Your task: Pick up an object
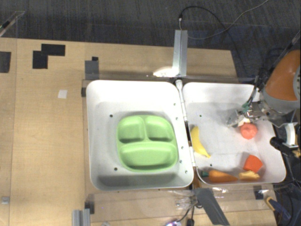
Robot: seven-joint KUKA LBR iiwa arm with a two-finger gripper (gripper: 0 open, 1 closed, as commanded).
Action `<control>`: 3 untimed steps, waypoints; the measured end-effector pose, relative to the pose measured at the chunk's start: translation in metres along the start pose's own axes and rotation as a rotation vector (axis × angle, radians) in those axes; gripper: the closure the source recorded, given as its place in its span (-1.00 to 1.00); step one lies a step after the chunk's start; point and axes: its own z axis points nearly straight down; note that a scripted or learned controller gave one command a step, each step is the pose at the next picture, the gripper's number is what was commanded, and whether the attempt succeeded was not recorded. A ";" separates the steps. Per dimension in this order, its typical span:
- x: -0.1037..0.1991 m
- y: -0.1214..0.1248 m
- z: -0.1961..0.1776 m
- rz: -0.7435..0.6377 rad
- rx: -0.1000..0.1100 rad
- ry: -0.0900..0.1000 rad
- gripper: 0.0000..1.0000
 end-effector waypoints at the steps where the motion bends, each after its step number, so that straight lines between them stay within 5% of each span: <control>1: -0.002 0.050 -0.005 0.037 0.007 0.002 -1.00; 2: -0.001 0.052 -0.016 0.032 0.003 0.001 1.00; 3: 0.072 0.084 -0.084 -0.076 0.007 0.004 1.00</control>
